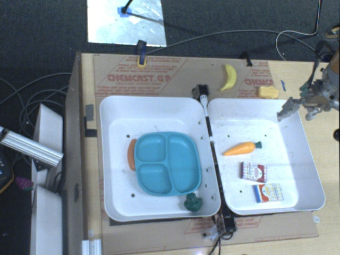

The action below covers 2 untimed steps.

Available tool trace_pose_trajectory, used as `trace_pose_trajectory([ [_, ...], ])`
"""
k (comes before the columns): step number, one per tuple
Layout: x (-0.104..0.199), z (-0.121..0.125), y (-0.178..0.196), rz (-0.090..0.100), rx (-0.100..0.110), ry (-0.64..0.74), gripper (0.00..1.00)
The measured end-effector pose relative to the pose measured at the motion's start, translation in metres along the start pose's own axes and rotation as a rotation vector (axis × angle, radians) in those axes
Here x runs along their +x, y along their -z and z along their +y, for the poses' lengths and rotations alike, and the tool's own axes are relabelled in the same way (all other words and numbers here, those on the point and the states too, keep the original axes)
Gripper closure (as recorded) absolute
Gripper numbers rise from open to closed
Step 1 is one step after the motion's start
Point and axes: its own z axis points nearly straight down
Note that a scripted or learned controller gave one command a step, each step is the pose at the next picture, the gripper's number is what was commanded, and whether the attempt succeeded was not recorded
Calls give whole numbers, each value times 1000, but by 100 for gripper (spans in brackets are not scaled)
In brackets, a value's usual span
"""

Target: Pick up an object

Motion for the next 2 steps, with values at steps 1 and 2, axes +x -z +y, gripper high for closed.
trace_pose_trajectory([
  [1, 50, -22, -75, 1, 2, 1, 0],
  [2, 83, -42, -155, 1, 2, 1, 0],
])
